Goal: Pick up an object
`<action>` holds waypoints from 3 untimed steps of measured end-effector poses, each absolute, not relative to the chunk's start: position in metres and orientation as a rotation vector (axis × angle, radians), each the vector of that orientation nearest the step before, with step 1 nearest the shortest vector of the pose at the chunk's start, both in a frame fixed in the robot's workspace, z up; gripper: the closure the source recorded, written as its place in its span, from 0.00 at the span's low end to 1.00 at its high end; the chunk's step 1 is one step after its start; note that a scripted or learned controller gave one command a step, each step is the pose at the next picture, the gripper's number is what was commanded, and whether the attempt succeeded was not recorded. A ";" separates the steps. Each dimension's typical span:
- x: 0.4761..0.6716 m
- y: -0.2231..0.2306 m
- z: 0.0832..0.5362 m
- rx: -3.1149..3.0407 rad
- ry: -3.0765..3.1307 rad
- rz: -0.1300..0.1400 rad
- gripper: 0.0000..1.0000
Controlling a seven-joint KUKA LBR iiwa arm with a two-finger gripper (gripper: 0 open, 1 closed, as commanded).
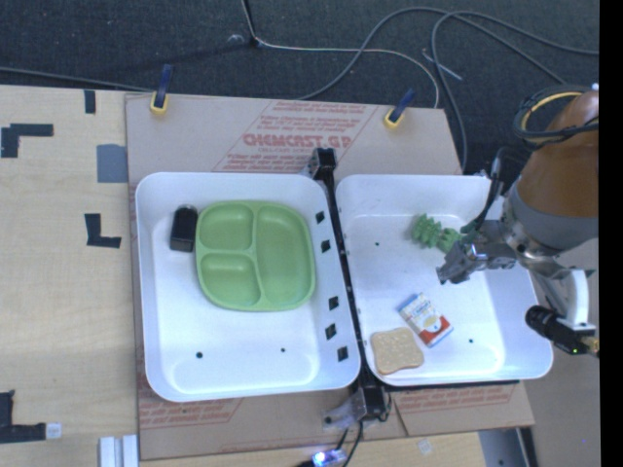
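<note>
The arm [555, 188] reaches in from the right over the right bin [487, 358], its wrist angled down and to the left so that the gripper [456, 267] hangs just beside a small green toy [431, 232] near the bin's far side. That slant suggests the program is aiming at the toy, the closest thing to the tips. The gripper looks dark and small from this height, and whether it is spread or pressed together cannot be told; nothing is seen pinched in it, and the toy appears to lie on the bin floor just up and left of the tips.

Two other candidates lie nearer the front of the same bin: a small blue, white and red packet [425, 318] and, just in front of it, a flat tan piece that looks like a slice of toast [396, 350]. They sit close together, almost touching, which would make either a harder target than the toy, which stands apart.

The left bin [156, 290] holds a green divided plate [256, 256], lying flat, with a small black block [183, 229] against its left rim. Both are well apart from the arm.

By this reading the pick is at the approach stage, with no lift begun.
</note>
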State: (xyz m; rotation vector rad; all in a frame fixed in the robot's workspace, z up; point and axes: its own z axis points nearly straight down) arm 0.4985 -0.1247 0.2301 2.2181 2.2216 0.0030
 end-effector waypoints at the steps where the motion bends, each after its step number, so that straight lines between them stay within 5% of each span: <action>1: 0.512 -0.081 0.234 2.216 2.229 0.001 1.00; 3: 0.536 0.036 0.239 2.214 2.232 0.000 1.00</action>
